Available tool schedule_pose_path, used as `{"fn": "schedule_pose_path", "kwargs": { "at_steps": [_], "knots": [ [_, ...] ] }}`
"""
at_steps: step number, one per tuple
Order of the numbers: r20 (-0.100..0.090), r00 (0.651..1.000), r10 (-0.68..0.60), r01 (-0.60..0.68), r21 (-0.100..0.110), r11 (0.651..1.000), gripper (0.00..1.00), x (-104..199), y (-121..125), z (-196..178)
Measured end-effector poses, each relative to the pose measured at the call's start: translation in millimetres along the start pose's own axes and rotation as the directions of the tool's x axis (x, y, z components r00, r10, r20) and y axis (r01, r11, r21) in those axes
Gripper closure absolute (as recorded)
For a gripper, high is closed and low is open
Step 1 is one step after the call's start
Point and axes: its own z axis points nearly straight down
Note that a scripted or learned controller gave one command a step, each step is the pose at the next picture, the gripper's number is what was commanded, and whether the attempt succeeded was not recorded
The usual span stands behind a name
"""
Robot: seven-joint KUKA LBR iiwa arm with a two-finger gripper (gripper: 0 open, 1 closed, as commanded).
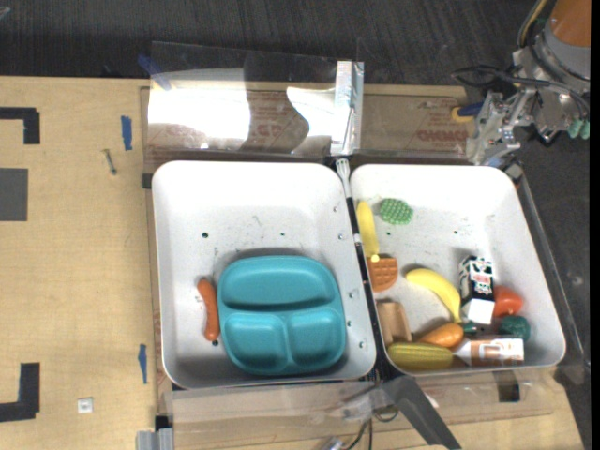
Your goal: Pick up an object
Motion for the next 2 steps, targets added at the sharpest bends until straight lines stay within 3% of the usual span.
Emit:
{"fn": "schedule_pose_path", "kwargs": {
  "at_steps": [1,2],
  "knots": [
    [-0.009,0.997,-0.078,0.078,-0.003,0.997,1.00,-9,10,26],
    [0.000,0.995,-0.095,0.095,0.001,0.995,1.00,-9,-23,11]
  ]
}}
